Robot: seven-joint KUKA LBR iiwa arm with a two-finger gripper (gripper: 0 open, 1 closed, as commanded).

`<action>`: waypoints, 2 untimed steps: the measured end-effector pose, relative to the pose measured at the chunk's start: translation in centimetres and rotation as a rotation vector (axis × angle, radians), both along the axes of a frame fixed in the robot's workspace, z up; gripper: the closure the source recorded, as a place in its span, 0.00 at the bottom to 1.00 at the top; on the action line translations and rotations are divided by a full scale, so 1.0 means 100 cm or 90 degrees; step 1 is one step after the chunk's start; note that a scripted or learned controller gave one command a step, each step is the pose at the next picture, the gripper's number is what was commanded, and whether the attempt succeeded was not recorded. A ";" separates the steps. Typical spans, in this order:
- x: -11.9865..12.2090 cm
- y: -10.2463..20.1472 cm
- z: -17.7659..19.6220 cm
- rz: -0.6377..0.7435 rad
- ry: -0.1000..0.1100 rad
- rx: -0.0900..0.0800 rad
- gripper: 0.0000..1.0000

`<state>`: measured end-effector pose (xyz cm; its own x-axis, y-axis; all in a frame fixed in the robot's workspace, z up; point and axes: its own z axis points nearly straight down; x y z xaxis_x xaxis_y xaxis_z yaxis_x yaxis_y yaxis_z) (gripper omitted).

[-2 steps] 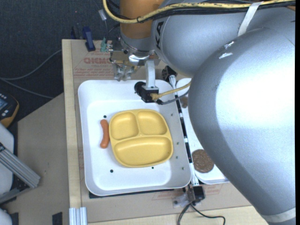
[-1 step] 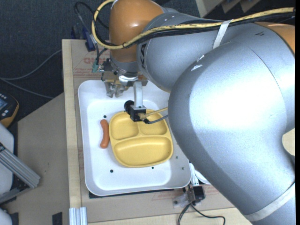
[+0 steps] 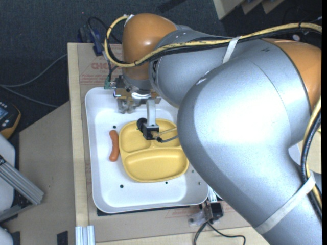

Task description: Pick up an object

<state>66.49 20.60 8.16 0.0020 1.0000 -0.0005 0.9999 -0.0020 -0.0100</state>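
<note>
Hotdog [image 3: 114, 145] lengthwise, roughly top-to-bottom.

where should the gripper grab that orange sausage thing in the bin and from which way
Probably at its middle, coming straight down, with the fingers closing across its narrow width. The orange sausage lies flat on the white bin floor, long axis running near to far, apart from the yellow tray to its right, leaving room on both sides.
</note>
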 end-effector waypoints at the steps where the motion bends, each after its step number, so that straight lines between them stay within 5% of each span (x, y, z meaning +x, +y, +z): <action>1: -0.069 -0.008 0.004 0.001 -0.007 0.002 1.00; 2: -0.097 0.021 0.005 0.003 -0.010 0.002 1.00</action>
